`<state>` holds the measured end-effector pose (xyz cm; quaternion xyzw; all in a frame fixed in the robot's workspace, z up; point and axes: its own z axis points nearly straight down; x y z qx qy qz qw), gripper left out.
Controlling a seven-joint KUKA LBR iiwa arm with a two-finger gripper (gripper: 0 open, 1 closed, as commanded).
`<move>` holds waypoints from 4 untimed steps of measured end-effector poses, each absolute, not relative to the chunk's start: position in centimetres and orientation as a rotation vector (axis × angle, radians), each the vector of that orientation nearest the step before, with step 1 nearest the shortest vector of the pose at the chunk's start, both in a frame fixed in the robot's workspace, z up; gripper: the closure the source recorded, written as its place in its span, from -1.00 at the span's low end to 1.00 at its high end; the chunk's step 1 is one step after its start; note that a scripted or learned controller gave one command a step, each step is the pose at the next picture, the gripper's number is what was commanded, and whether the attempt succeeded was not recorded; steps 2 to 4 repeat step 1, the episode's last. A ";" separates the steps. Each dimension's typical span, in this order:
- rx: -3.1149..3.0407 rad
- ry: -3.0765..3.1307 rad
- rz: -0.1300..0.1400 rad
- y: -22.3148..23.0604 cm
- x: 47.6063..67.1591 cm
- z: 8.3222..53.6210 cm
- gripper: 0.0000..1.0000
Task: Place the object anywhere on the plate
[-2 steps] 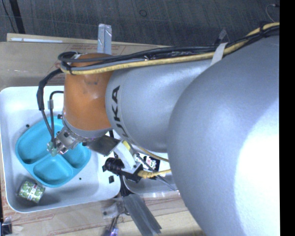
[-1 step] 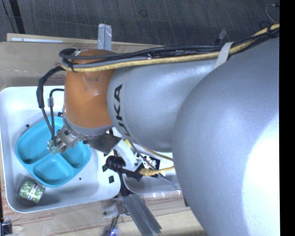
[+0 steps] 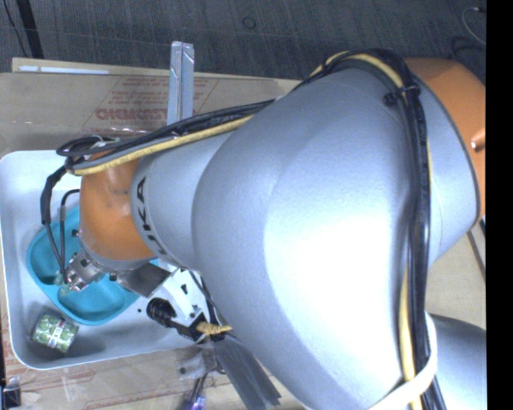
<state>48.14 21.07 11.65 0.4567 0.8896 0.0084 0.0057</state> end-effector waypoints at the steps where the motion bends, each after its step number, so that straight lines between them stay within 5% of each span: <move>1: 1.099 2.942 0.001 15.0 47.7 26.8 1.00; 4: 1.099 2.942 0.001 15.0 47.7 26.8 1.00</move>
